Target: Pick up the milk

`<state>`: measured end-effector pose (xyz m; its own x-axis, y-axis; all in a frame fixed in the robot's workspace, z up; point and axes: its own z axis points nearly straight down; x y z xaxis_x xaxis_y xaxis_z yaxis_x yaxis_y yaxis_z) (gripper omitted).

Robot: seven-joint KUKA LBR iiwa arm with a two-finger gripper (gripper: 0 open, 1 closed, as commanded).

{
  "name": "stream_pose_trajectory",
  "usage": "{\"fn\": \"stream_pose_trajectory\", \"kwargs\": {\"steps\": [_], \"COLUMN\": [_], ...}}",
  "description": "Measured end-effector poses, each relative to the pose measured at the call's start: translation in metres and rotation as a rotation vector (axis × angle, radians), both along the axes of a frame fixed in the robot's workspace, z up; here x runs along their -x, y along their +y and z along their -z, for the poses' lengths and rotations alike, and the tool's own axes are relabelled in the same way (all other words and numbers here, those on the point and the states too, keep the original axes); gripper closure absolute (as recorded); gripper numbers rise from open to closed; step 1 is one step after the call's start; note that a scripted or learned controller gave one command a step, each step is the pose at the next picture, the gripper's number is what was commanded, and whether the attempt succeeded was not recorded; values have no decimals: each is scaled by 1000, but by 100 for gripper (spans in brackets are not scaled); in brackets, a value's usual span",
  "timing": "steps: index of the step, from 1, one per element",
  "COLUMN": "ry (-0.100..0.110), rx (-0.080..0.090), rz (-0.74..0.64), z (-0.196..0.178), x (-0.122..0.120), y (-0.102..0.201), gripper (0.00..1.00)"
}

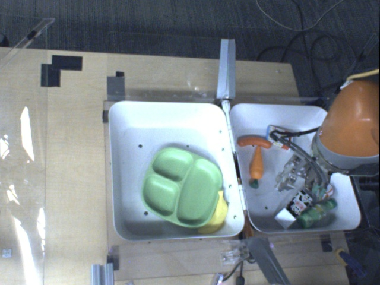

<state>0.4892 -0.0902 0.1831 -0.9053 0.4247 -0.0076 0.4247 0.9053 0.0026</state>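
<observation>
At the near edge of the right bin (pixel 350 218), in its front corner, lies what I take to be the milk (pixel 295 209): a small carton, white at one end with a dark printed face, tipped on its side and touching a green item (pixel 317 214) just beside it. Directly above these hangs the pincer (pixel 300 176), a tangle of metal and wiring reaching in under the orange band of the arm (pixel 351 126); whether its fingers are spread or pressed together I cannot tell, and nothing is visibly caught between them. A little farther back in the same bin lie a carrot (pixel 256 165) and, just behind it, a reddish sausage (pixel 254 141). In the left bin (pixel 127 159) a green sectioned tray (pixel 181 186) sits over a yellow item (pixel 219 214) that peeks out at its near right edge. The wooden bench (pixel 53 177) stretches away to the far side. By my judgement the pick is barely begun: the pincer is near the carton, but the carton rests on the bin floor, so closing on it and lifting are both left.
</observation>
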Motion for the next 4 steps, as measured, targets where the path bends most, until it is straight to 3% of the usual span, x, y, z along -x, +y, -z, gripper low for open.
{"fn": "stream_pose_trajectory", "kwargs": {"steps": [1,2,3,4], "ry": [1,2,0,0], "rx": [-2,0,-1,-1], "rz": [109,-59,-77,-76], "z": [-1,-1,-2,-2], "x": [-46,-2,-66,-66], "y": [54,14,77,77], "gripper": [100,100,100,0]}}
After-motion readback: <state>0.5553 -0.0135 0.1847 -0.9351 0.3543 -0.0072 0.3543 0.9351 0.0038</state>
